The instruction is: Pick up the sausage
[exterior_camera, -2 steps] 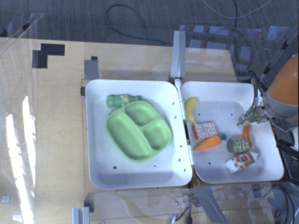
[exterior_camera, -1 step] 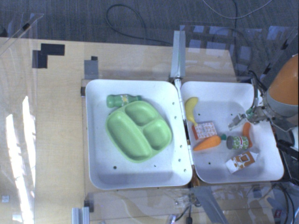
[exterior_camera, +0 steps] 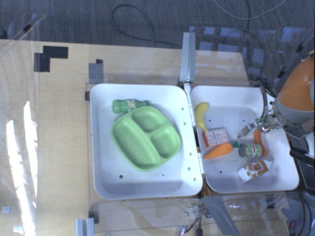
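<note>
Hovering over the right bin (exterior_camera: pixel 275 181), the hand (exterior_camera: pixel 252 130) nears the sausage (exterior_camera: pixel 259 140).

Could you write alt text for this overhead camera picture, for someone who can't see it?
A grey and orange robot arm reaches from the right into the right white bin, which holds a banana, a carrot, a sausage, a can and small packets. The left white bin holds a green divided plate and a green bottle.
</note>
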Motion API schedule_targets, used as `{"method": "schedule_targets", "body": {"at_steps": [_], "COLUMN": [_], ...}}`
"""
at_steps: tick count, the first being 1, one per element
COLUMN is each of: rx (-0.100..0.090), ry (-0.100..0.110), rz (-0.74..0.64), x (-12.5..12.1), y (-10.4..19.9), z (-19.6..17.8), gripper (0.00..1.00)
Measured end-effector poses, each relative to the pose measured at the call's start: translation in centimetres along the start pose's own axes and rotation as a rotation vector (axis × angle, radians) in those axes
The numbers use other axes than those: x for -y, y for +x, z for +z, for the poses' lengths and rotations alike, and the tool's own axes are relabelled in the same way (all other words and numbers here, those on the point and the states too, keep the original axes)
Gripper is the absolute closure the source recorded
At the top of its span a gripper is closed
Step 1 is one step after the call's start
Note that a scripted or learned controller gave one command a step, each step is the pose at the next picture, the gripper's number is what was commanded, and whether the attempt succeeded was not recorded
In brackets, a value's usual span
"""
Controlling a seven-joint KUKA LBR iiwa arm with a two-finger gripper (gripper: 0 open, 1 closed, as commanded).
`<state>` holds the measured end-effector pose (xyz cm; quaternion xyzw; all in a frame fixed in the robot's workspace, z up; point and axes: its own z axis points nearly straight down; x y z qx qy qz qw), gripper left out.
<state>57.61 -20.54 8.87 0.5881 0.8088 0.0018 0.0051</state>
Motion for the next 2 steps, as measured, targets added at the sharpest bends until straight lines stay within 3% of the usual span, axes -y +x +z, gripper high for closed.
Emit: {"method": "schedule_targets", "body": {"at_steps": [1,2], "rx": [0.001,-0.003], "ry": [-0.007,0.002], "rz": [-0.003,-0.133], "x": [-0.4,-3.2], "y": [0.0,4.4], "z": [-1.2,-9.6], "gripper": [1.0,1.0]}}
